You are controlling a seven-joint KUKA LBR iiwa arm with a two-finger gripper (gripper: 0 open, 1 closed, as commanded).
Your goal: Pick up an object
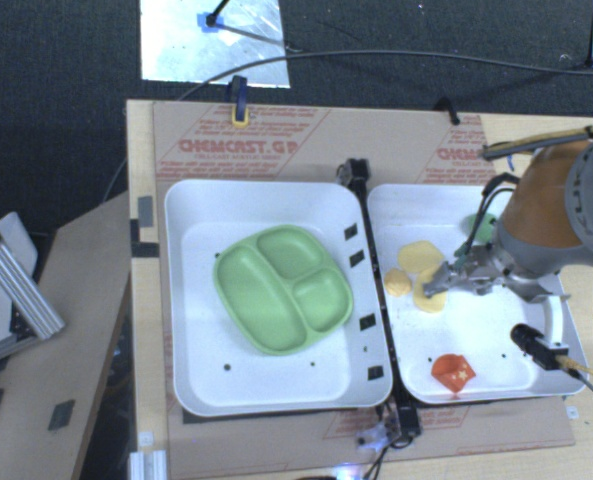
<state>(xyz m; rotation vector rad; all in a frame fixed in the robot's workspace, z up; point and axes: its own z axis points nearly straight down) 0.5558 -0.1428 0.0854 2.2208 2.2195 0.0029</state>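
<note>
Jaws blurred above yellow pieces, state unclear

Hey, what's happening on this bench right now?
A grey robot arm reaches in from the right over the right bin. Its pincer sits low among some pale yellow pieces, but nothing is clearly gripped. A red object lies near the bin's front edge. In the left bin rests a green divided plate, untouched.

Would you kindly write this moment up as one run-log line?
arm: over right white bin | hand: low by pale yellow lumpy pieces | red crumpled object: loose in bin | green divided plastic plate: left bin
</note>
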